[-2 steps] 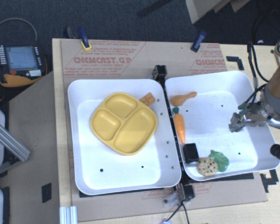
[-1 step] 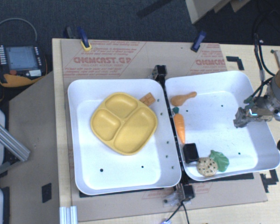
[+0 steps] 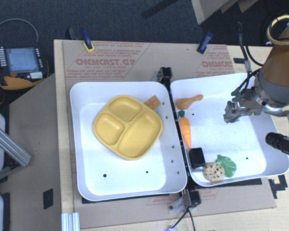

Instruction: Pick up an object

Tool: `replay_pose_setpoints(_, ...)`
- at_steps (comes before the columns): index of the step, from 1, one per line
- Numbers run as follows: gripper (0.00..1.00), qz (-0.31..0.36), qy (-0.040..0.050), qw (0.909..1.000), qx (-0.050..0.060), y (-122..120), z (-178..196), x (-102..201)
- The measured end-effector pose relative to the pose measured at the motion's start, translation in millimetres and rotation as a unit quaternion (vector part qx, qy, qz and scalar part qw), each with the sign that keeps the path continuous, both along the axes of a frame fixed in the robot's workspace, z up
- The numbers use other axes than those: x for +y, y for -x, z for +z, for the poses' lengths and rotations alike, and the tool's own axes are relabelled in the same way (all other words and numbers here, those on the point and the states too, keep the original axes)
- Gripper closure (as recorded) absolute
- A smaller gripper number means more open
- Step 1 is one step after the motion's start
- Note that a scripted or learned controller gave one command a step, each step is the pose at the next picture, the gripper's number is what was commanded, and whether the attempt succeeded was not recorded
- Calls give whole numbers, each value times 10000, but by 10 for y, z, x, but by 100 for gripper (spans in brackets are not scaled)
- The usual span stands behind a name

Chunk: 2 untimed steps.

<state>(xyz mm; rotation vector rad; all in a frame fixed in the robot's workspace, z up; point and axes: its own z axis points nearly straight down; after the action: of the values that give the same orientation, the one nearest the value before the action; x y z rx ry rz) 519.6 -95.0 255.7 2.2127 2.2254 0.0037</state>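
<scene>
Toys for picking lie in two shallow white bins that sit side by side on a brown board. Counting from the left, the left white bin [image 3: 86,177] holds one big yellow plastic plate with three parts [image 3: 127,127]. One small brown block [image 3: 152,102] peeks out just past the plate's upper right edge, touching it or very close.

A black bar runs between the bins. Past it is the right white bin [image 3: 260,143], and it holds five small things. One tan toy chicken leg [image 3: 189,101] lies near the top left corner. Just below it, one orange toy carrot with a green tip [image 3: 184,130] lies along the left wall, pointing down. Below the carrot sits one small black block [image 3: 197,157]. Next to the black block, near the bottom wall, rests one round tan cookie with dark spots [image 3: 213,172]. One green leafy toy [image 3: 227,164] touches the cookie on its right.

Farther right, the grey gripper [image 3: 235,113] hangs over the upper right part of the right bin, well apart from all five toys. I cannot tell if it is spread or closed, and no toy can be seen in it. The grey arm with its orange band [image 3: 281,66] comes in from the right edge.
</scene>
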Motion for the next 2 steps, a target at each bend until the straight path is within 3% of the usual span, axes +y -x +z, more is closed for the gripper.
replay_pose_setpoints(2, 100, -4, -4, 10000, 5, -460, -176, 809)
